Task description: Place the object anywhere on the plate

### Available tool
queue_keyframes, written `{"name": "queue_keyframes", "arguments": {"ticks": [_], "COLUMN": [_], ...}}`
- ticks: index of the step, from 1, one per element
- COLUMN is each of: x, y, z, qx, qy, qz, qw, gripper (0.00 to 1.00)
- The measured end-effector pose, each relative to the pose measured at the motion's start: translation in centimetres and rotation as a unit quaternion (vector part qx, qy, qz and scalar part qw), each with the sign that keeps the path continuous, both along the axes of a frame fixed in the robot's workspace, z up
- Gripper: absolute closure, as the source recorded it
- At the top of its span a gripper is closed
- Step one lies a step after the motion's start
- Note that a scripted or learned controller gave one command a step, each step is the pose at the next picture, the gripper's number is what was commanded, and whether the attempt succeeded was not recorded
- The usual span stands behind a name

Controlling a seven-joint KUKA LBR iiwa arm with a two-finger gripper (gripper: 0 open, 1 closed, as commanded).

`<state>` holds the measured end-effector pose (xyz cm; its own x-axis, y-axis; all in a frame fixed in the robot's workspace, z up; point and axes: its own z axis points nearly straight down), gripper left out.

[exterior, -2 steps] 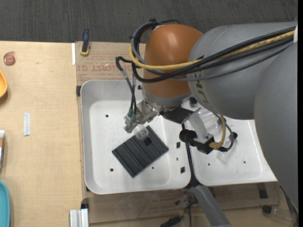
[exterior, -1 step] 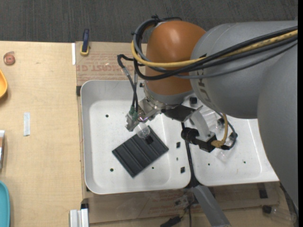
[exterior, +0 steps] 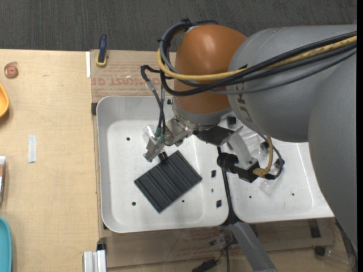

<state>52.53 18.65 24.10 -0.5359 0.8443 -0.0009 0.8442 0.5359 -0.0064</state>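
A black ribbed rectangular plate (exterior: 168,181) lies flat and turned at an angle in the left white bin (exterior: 113,152), toward its front. My gripper (exterior: 156,150) hangs low over the bin, just above the plate's far corner, under the orange band (exterior: 207,55) of the arm. A small dark piece shows at the gripper's tip, right at the plate's edge; I cannot tell whether it is a held object or part of the gripper. The arm's bulk hides the bin's back right part.
The right white bin (exterior: 295,203) lies mostly under the grey arm. A black cable fitting with a yellow hose (exterior: 249,171) hangs over the divide between bins. At left lies the wooden bench (exterior: 51,152), with an orange item (exterior: 3,103) at its edge.
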Motion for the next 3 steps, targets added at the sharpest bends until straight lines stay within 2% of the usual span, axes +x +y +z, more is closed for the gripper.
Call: {"name": "queue_keyframes", "arguments": {"ticks": [1, 2, 3], "x": [4.79, 4.83, 4.78], "y": [2.05, 2.00, 2.24], "z": [6.34, 7.10, 6.91], "qx": [-0.0001, -0.0020, -0.0001], "qy": [-0.002, -0.002, -0.001], "qz": [-0.145, -0.144, -0.055], "qw": [0.9895, 0.9895, 0.9985], "gripper": [0.00, 1.00, 1.00]}}
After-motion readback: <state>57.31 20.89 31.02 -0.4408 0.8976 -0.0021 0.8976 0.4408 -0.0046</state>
